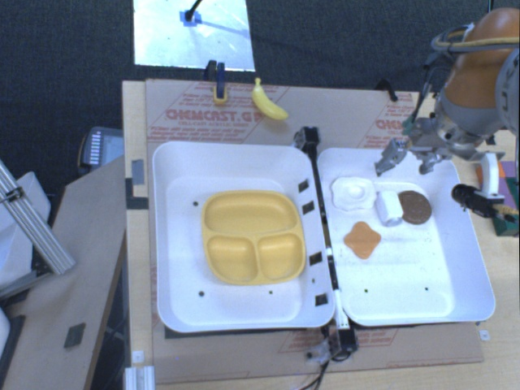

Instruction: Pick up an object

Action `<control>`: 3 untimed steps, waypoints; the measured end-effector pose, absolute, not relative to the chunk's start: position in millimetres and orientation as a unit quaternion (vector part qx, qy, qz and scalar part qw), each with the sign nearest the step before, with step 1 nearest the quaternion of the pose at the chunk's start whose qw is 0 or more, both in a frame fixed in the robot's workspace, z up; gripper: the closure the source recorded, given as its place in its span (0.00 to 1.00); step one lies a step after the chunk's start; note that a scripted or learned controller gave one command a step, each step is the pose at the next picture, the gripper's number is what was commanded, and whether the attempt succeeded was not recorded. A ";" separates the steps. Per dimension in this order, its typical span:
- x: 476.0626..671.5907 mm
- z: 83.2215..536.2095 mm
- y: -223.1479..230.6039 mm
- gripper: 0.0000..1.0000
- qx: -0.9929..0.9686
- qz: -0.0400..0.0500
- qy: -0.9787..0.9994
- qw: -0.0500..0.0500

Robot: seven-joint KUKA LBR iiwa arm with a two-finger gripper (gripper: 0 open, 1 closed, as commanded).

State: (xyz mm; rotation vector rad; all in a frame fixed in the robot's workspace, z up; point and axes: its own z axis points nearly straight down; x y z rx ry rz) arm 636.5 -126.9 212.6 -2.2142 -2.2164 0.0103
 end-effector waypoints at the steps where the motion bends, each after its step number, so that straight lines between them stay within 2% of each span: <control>1: 639.2 220.3 -126.7 0.00 -0.706 0.000 -0.708 -0.001; 3: 648.8 130.6 -128.2 0.00 -0.706 0.000 -0.708 0.000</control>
